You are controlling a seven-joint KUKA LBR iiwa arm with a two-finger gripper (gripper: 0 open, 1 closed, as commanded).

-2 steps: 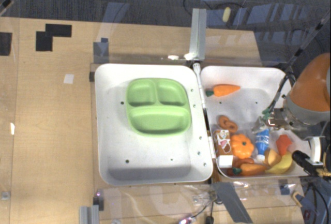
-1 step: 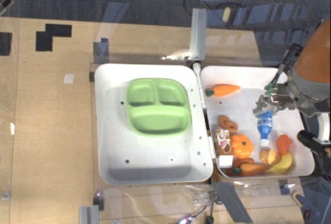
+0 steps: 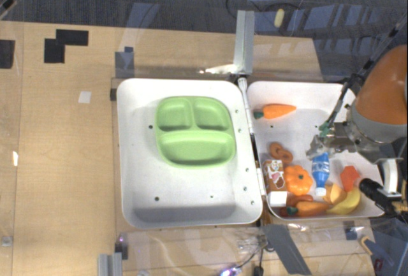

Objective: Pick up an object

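Observation:
The right bin (image 3: 306, 93) holds several toy foods. A carrot (image 3: 275, 111) lies near its far left corner. Below it are a brown pretzel (image 3: 280, 154), a small printed box (image 3: 273, 173) and an orange pumpkin (image 3: 297, 180). A blue-and-white bottle (image 3: 320, 171) stands beside the pumpkin. A banana (image 3: 345, 203) and a red piece (image 3: 350, 177) lie to the bottle's right. My gripper (image 3: 322, 144) hangs at the bottle's top end, reaching in from the right under the orange-banded wrist. Whether it touches the bottle cannot be told.
The left bin (image 3: 137, 160) holds a green divided plate (image 3: 194, 130). A metal post (image 3: 244, 45) stands behind the wall between the bins. An orange-red sausage shape (image 3: 310, 208) and a white block (image 3: 277, 198) lie along the right bin's near wall.

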